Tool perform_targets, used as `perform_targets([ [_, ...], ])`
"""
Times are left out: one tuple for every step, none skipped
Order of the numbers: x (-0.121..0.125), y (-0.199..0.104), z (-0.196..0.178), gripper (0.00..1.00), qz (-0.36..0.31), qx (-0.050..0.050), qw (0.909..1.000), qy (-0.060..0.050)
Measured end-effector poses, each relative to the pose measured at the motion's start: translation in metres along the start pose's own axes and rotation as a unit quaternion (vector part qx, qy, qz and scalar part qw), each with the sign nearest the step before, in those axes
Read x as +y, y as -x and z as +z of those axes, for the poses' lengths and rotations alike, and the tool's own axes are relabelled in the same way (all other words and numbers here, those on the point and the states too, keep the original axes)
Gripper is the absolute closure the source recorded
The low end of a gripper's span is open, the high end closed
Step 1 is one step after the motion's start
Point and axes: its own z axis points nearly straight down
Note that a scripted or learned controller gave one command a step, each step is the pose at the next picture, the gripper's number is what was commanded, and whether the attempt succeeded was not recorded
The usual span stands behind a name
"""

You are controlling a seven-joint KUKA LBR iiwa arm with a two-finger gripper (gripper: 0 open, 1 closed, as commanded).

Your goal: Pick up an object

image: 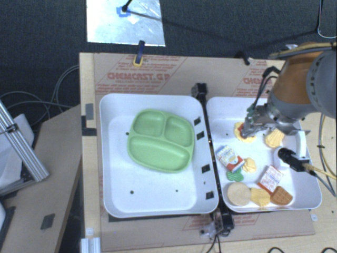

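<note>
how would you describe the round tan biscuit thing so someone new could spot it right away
Start at the right bin, the one crowded with small toy foods. Go to its near edge, left corner: the round cracker lies flat there. It is a plain pale disc, unlike the yellow piece and brown waffle beside it.

A robotics lab: cardboard-topped bench (158, 75), loose cables (63, 80), aluminium framing (21, 146).

Two shallow white bins are seen side by side, the left bin (113, 157) and the right bin (308, 191). One green divided plate (160, 140) is counted in the left bin. About eight small toy food pieces are counted in the right bin, among them one round cracker (238, 194), one waffle (281, 196) and one red-and-white packet (270, 178).
</note>
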Motion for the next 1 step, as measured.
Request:
perform_targets([
  [0.0106,0.0013,-0.0487,1.0,0.0,0.0,1.0,0.001],
])
